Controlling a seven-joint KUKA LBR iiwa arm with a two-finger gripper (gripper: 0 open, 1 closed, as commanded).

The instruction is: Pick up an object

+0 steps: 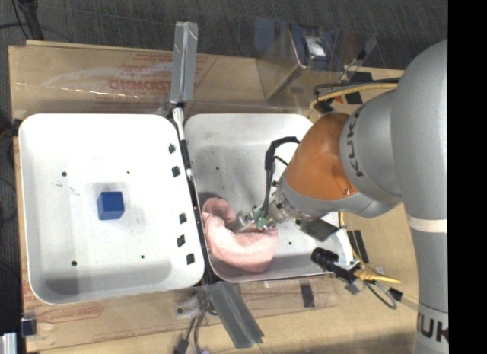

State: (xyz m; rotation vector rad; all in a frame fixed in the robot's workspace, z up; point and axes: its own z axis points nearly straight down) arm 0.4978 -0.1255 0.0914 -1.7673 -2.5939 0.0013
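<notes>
I am at the reaching step: my pincer (255,221) hangs low in the right bin (228,135), right at the pink curved object (232,242) in the lower middle of the frame. I cannot tell its state. Next I must close squarely, then lift.

Bright overhead light, white bins (46,192) washed out, soft focus

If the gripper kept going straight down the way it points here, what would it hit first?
Most likely the pink object in the right bin: the gripper sits at its upper edge, possibly already touching. Depth is hard to judge from this slanted view, so it might meet the bin floor beside it instead.
</notes>
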